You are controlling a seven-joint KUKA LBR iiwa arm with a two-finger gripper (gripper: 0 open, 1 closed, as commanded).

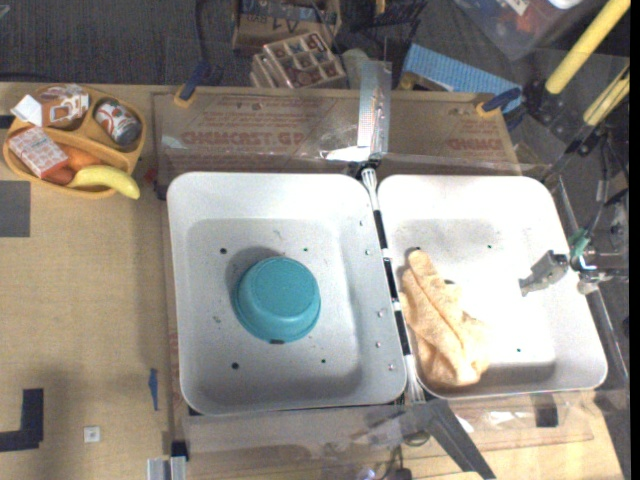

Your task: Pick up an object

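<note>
At right bin's [560, 218] edge — hand [543, 271] small, blurred; finger state unreadable.

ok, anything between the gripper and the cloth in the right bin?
Nothing visible. The gripper sits near the right bin's right edge, and the orange cloth lies bunched against the bin's left wall. Between them is bare white bin floor. The teal bowl is in the left bin, out of that path.

Bowl [278, 299] left bin, cloth [442, 320] right.
</note>
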